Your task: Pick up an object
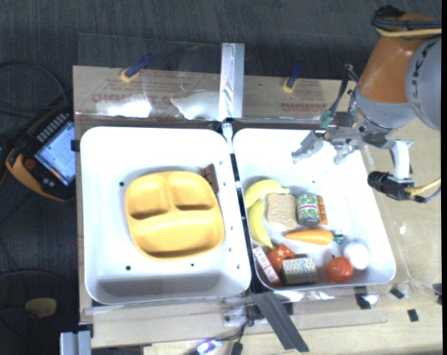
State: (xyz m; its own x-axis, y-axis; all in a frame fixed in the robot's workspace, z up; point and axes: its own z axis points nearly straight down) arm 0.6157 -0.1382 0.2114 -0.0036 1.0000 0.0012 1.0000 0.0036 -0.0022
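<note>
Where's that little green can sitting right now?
The green can stands in the right bin, between the slice of bread on its left and the carrot just below it in the camera view.

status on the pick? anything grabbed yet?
Done: nothing looks picked; the banana, carrot and can all lie in the right bin. In hand: the pincer hangs above that bin's far end, nothing visible between its fingers. Left: descend, grasp an item, lift.
</note>
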